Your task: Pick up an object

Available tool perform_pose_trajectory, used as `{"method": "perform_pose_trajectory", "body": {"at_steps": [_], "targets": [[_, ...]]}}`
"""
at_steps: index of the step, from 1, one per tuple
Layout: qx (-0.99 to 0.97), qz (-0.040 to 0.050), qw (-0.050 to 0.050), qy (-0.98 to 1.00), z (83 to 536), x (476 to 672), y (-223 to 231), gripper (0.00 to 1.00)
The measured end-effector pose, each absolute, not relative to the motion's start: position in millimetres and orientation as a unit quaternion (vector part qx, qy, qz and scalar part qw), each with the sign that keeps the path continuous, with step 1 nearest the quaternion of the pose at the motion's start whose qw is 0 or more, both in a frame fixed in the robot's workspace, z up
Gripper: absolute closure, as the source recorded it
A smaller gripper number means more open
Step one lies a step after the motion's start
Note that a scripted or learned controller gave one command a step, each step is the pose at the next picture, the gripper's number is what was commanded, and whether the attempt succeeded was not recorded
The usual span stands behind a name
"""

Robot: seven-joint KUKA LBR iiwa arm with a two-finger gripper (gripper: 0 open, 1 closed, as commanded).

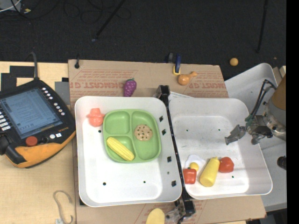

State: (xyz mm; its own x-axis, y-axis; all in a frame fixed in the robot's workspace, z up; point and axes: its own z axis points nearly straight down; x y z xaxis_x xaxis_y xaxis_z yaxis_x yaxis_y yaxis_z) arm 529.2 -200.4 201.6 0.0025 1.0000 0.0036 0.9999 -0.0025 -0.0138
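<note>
**Two bins with toy food; gripper at the right bin's far-right side**

Two shallow white bins sit side by side on the table (28, 190). The left bin (121, 190) holds a green compartment plate (131, 136): a yellow corn cob (120, 149) lies tilted across its lower-left compartment, and a round speckled cookie (143, 133) rests in its right compartment. A pink toy (95, 117) lies on the bin floor just beside the plate's upper-left corner.

The right bin (210, 120) carries its objects along the near edge. A yellow bottle (210, 171) lies tilted there, with a red tomato-like piece (226, 164) touching its upper right. To the left of the bottle are a small red piece (189, 176) and, just above that, a small yellow piece (194, 165).

The gripper (245, 133) reaches in from the right, above the right bin's right-hand area, well apart from the objects below it. Nothing is seen between its fingers; whether they are apart or together cannot be told.

Behind the bins, on brown cardboard (103, 80), lie a purple grape cluster (130, 87) and an orange pear-shaped toy (185, 78). A teach pendant (32, 120) rests on the table to the left.
</note>
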Motion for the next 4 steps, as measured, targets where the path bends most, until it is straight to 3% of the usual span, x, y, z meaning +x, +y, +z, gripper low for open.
{"method": "perform_pose_trajectory", "body": {"at_steps": [1, 2, 3, 4], "targets": [[-0.707, 0.0002, 0.000, -0.707, 208.2, 532.0, -201.0, 0.00], [-0.707, 0.0016, 0.004, -0.708, 153.0, 521.2, -197.1, 0.00], [-0.707, 0.0013, 0.003, -0.708, 99.8, 527.5, -202.6, 0.00], [-0.707, 0.0006, 0.002, -0.707, 86.7, 527.5, -200.9, 0.00]]}}
